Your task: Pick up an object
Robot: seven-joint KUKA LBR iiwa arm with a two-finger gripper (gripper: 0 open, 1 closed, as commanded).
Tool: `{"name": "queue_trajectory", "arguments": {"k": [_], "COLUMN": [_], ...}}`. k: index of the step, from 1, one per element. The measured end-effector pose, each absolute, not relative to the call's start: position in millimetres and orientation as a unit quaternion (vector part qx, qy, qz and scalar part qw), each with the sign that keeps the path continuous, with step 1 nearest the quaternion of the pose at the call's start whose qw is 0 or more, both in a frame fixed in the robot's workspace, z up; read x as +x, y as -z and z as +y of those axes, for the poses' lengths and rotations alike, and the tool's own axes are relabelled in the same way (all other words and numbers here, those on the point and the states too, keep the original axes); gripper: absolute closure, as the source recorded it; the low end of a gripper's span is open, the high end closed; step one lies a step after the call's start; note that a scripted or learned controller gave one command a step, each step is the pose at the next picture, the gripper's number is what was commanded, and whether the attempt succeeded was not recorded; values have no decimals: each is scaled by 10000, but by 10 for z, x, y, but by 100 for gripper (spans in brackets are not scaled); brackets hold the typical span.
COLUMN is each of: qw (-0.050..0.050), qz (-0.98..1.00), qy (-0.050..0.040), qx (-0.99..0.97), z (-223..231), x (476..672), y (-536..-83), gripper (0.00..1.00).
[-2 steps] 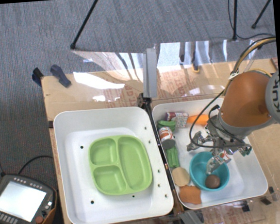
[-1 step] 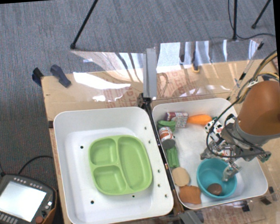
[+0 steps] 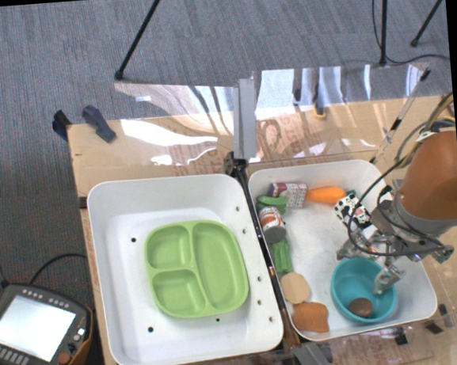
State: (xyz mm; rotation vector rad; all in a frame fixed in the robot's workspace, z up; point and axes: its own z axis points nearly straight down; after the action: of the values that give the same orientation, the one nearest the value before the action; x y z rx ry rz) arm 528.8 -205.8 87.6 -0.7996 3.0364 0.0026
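Teal bowl point(image 3: 363, 289) under the fingers point(image 3: 383, 271), whose opening I cannot tell; carrot point(image 3: 326, 195) well behind.

The arm point(image 3: 431, 180) wears a broad, rounded orange band over a grey wrist; thin black cables loop beside it, above a metallic pincer point(image 3: 379, 272).

No readable text

Print on the small carton point(image 3: 287, 193), up-left of the gripper point(image 3: 379, 264), is too blurred to read.

You see the green three-compartment plastic tray point(image 3: 196, 268) in the left white bin point(image 3: 105, 228); the teal round bowl point(image 3: 362, 289) sits in the right white bin's point(image 3: 315, 174) near corner.
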Motion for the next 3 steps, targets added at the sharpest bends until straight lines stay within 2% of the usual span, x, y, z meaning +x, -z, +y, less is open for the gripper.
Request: {"name": "queue_trajectory", "arguments": {"k": [1,2,3], "qw": [10,19,30], "qz": [9635,9637,9399], "qy": [-12,-16,-42], "qx": [-2679,-2670,-3415], "z": [-1926,-1915,-1990], "x": [5409,5422,6342], "y": [-875,-991,-912], "gripper": [0,100,100]}}
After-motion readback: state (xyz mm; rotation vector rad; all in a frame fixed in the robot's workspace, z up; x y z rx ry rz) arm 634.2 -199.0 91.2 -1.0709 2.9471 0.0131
